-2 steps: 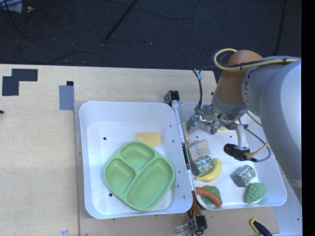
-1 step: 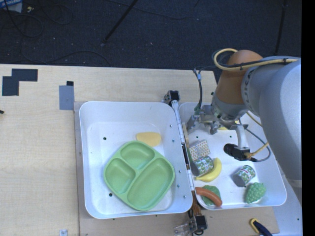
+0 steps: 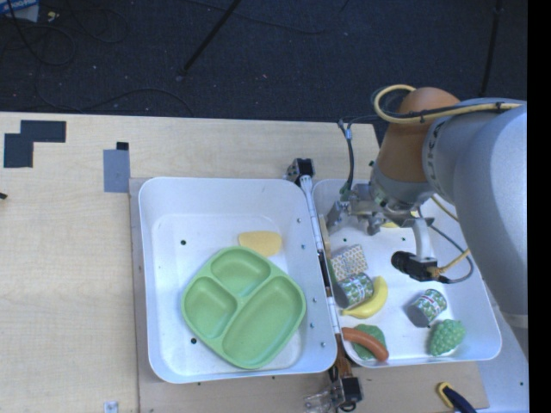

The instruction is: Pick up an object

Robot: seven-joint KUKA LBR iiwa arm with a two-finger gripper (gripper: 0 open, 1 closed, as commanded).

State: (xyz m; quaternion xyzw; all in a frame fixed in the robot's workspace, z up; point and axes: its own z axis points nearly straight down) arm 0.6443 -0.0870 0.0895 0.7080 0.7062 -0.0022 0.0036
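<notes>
Two bins: left (image 3: 155, 231) green tray (image 3: 244, 306); right (image 3: 482, 317) banana (image 3: 376, 297), can (image 3: 426, 306)

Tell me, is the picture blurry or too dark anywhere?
In the camera view, the green plate and banana look sharp and brightly lit; the floor beyond the bench is very dark; the arm throws shade over the back of the right bin, so the claw area looks murky.

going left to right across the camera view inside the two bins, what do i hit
green divided plate → yellow piece behind it → divider between the bins → banana → small can → green knobbly ball
</notes>
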